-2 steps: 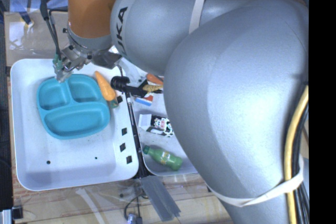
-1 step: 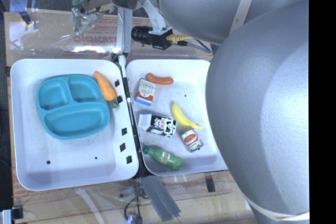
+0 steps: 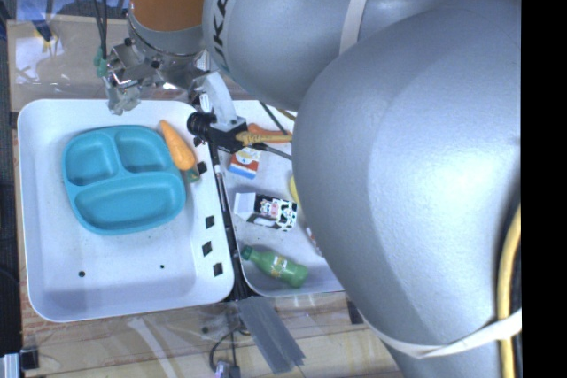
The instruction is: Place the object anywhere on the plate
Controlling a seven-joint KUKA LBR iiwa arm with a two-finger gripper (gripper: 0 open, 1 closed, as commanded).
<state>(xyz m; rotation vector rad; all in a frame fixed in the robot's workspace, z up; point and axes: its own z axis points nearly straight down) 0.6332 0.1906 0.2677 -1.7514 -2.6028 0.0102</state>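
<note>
A blue plate (image 3: 124, 177) with three compartments lies in the left white bin (image 3: 53, 279). An orange carrot (image 3: 177, 145) lies slanted at the plate's upper right corner, touching or overlapping its rim; I cannot tell which. My gripper (image 3: 119, 96) hangs over the bin's far edge, up and to the left of the carrot and apart from it. Nothing shows in its grasp. The grey arm with its orange band fills the top and right of the view.
The right bin (image 3: 266, 283) is mostly hidden by the arm. In it are a green bottle (image 3: 276, 267), a small black-and-white box (image 3: 275, 210), a red-and-white carton (image 3: 245, 162) and an orange item (image 3: 267, 135). A black-marked divider (image 3: 215, 217) runs between the bins.
</note>
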